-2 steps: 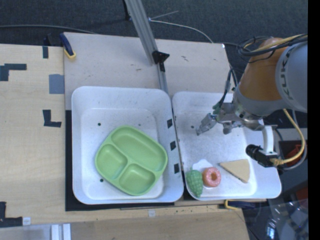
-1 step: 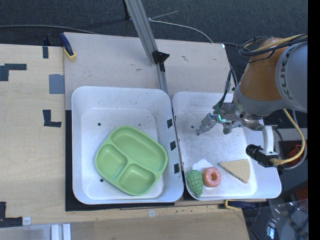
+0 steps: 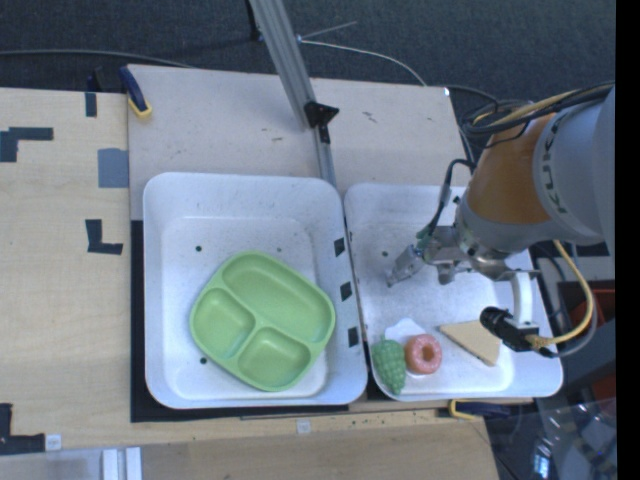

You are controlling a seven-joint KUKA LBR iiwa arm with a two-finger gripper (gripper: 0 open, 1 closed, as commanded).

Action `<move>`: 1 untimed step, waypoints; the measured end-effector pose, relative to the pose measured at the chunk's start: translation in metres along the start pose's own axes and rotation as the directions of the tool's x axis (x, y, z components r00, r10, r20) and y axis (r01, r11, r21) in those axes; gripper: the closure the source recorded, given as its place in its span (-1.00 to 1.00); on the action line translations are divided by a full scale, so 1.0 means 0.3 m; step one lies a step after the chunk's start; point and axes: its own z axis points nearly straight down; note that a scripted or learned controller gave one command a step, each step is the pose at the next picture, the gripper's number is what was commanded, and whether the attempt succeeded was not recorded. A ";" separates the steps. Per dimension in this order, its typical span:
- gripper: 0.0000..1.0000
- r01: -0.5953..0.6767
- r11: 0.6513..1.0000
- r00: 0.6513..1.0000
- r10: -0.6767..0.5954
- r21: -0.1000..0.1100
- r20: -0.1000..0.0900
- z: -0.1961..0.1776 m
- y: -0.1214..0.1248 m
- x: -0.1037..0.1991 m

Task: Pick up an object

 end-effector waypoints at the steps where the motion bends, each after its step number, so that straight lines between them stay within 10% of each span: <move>1: -1.00 0.000 1.000 1.000 0.000 0.001 -0.001 0.181 -0.006 0.002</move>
